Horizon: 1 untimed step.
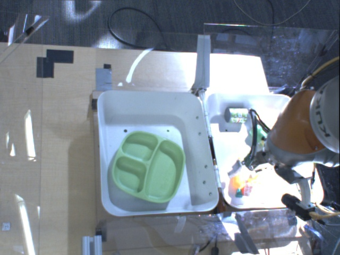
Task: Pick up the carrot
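Note:
The carrot (234,185) is a small orange piece lying near the front left corner of the right bin (223,101). The gripper (247,165) hangs just above and behind it, at the end of the grey arm with the orange band (297,127) that reaches in from the right. The gripper's tip sits close to the carrot, and I cannot tell whether it touches it. Strong glare washes out the floor of this bin.
A green divided plate (148,167) lies in the left bin (143,102). A small can with a green label (237,115) rests at the back of the right bin. Small yellow and red bits (247,188) lie beside the carrot. A grey divider post (203,62) stands between the bins.

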Available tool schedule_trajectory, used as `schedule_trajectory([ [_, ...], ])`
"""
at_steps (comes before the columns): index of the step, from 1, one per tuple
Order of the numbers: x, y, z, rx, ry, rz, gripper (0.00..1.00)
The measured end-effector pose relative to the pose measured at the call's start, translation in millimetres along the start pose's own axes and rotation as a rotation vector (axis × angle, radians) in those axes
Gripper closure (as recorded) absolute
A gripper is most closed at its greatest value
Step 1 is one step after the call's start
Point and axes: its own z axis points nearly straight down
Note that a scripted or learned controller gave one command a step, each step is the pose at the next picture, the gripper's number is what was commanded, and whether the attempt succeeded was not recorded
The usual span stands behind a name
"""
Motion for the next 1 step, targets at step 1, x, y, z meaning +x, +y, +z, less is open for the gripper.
schedule_trajectory([
  [1,0.0,0.0,0.0,0.0,0.0,0.0,0.0],
])
